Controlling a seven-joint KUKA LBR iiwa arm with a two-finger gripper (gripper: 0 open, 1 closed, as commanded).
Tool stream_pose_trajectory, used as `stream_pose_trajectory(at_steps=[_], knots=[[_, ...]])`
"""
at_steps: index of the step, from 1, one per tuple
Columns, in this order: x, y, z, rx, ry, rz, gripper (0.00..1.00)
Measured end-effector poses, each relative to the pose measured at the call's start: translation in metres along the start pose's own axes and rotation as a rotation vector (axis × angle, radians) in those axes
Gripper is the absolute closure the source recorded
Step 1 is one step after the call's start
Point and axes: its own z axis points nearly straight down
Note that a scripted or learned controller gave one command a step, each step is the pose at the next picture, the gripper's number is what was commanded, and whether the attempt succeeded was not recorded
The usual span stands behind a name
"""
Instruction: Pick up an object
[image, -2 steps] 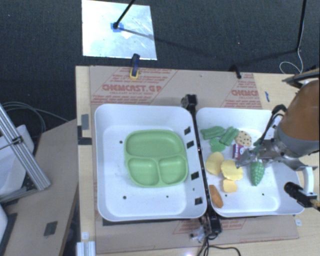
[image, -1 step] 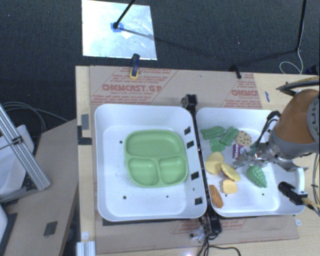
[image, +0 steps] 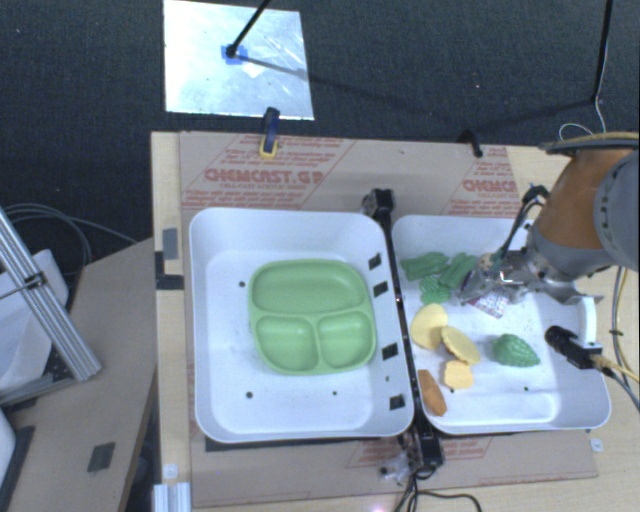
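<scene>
Hand (image: 490, 285): lowered into the right bin (image: 580, 410), at the green leafy pieces (image: 440, 272) near its upper left; how far it is opened cannot be told, and nothing is seen gripped in it. Right bin contents, all lying on its floor: yellow pieces (image: 445, 338), green lumpy item (image: 515, 350), orange piece (image: 432, 392). Left bin (image: 215, 400): green divided tray (image: 310, 315). Task status, judged: approach made, grasp unconfirmed, lift outstanding.

Divided tray (image: 308, 315) sits in the left bin (image: 215, 300); the right bin (image: 575, 405) holds the toy foods (image: 450, 345), gripper (image: 487, 288) low over their rear cluster.
</scene>
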Motion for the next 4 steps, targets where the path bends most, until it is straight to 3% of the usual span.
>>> stream_pose_trajectory(at_steps=[1,2,3,4], knots=[[-0.001,-0.001,-0.011,0.001,0.0,0.001,1.0],[0.022,-0.071,-0.099,0.003,0.001,0.005,1.0],[0.021,-0.069,-0.094,0.004,0.001,0.004,0.0],[0.012,-0.056,0.005,0.005,0.0,0.005,0.0]])
